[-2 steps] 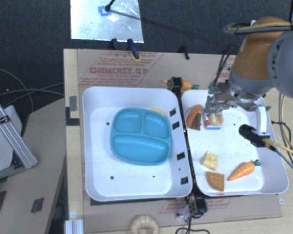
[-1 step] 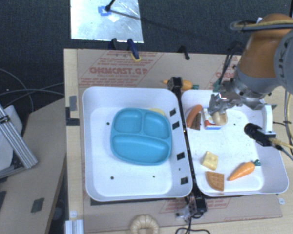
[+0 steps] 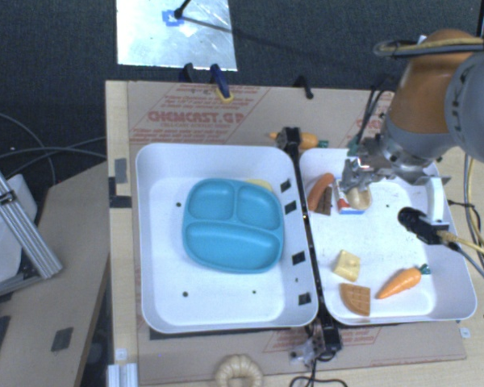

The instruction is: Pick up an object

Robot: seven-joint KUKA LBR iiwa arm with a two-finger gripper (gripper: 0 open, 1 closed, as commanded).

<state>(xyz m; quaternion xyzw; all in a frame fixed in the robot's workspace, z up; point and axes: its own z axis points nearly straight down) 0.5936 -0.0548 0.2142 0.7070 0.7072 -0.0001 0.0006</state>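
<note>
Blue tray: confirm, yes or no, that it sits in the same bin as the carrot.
No. The blue tray lies in the left bin, while the carrot lies in the right bin.

Dark carpet floor [image 3: 48, 47] surrounds the cardboard-topped bench [image 3: 202, 111].

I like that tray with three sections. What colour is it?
The divided tray is light blue, seen in the camera view.
</note>
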